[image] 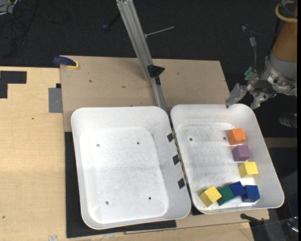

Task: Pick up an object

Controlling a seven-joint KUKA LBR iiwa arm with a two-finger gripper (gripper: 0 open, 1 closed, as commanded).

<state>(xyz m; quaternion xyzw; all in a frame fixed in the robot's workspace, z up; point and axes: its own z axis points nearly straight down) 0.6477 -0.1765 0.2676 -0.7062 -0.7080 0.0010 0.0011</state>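
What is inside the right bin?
Right bin holds seven blocks: orange, purple, two yellow, green, two blue, along its right and near walls. Anything under them is covered.

orange cube (236, 136): right bin (210, 119), right edge
purple cube (241, 152): just below orange
yellow cube (249, 168): below purple
near-right corner: yellow block (209, 195), green block (224, 195), two blue cubes (245, 191)

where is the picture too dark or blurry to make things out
In the camera view, the background above the bench is nearly black, with cables barely visible; the tool looks soft against that dark, so its fingers are hard to read. Both bins are evenly lit: the right bin shows its blocks, such as the orange block, sharply.
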